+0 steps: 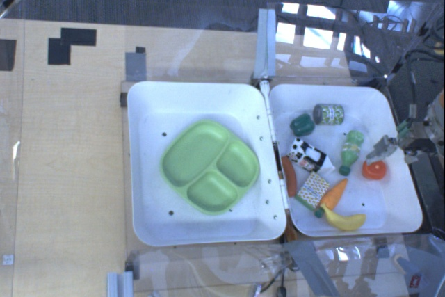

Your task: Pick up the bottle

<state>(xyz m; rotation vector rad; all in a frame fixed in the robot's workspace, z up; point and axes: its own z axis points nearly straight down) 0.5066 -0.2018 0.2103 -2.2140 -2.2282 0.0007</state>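
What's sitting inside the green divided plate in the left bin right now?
Nothing is visible in the green divided plate; all three of its compartments look bare. The bin floor beneath it is covered. The bottle lies in the other bin.

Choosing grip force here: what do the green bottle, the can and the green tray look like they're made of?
The green bottle: likely translucent plastic, pale and faintly glossy. The can: probably metal or a plastic toy, with a dull grey end and a green printed label. The green tray: looks like moulded plastic, matte, with smooth rounded compartments and soft highlights.
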